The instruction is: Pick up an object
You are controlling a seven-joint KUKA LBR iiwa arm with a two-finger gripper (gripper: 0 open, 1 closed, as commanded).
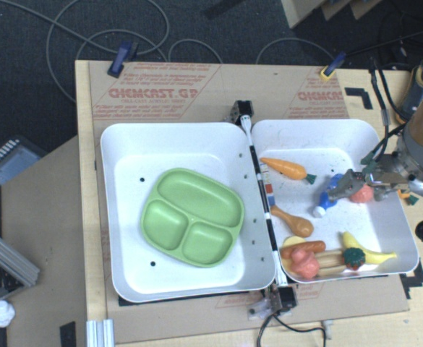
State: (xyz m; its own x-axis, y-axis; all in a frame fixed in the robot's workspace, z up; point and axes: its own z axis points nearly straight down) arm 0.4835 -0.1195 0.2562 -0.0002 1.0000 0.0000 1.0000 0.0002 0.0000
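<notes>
Two white bins sit side by side on the bench, and I look down on them from the one camera above. The left bin (117, 194) holds a green divided plate (191, 217), lying flat, far to the left of the fingers. The arm (417, 132) comes in from the right over the right bin (385, 226), and its gripper (356, 186) hangs low near the right wall of this bin.

Just at the fingers there is a small pink-red object (363, 194), touching or nearly touching them; I cannot tell if it sits between the fingers or only beside them, and I cannot tell if the fingers are apart or together. Directly to the left of the fingers lies a blue and white bottle (328, 195), tilted, very near them. Further left and a little higher is a toy carrot (286, 168) with a green end. Lower left of the fingers lies a brown drumstick-shaped toy (293, 221). Below the fingers, along the near wall, I see a yellow banana (374, 251), a small red and green strawberry-like piece (353, 258), a pale wooden stick (330, 261) and a red-pink sausage-like toy (303, 257), all close together.
</notes>
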